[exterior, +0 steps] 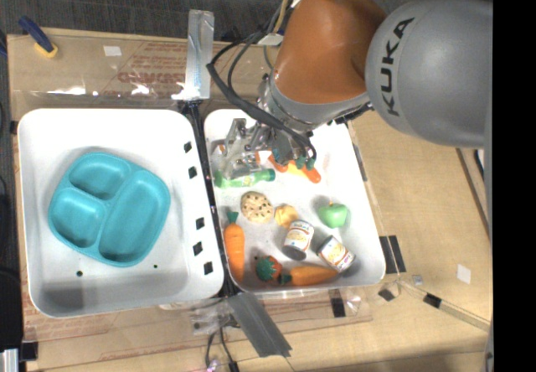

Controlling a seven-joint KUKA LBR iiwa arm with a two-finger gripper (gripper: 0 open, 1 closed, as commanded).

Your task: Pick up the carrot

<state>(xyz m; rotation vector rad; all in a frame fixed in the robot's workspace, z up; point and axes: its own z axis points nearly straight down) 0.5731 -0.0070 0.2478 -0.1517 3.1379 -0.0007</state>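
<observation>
Over the right bin (362, 194) the grey arm (419, 52) reaches in from the right, its orange band (327, 43) sitting big in the far middle of the picture, and the gripper (243, 154) hangs low at the far-left corner of that bin. Metal parts and cables crowd the claw, so whether it is apart or together, I cannot tell. Right beside it lies a small carrot (300, 166) with a green top, and a green strip (243, 180) runs along just near of the claw. Look nearer now: a carrot (234, 250) lies lengthwise against the left wall of the right bin, green end pointing far, well apart from the gripper. Another carrot (311, 275) lies along the near wall, with a strawberry (268, 268) between the two. Mid-bin there is a cookie (255, 207), a yellowish lump (286, 214) just right of it, a green apple (335, 214) further right, and two small cans (298, 238) tipped over, the second can (336, 254) near the right corner. Across in the left bin (33, 144), a teal divided plate (109, 207) rests alone, tilted in the middle. Both bins sit on a cardboard-brown bench (419, 194).
</observation>
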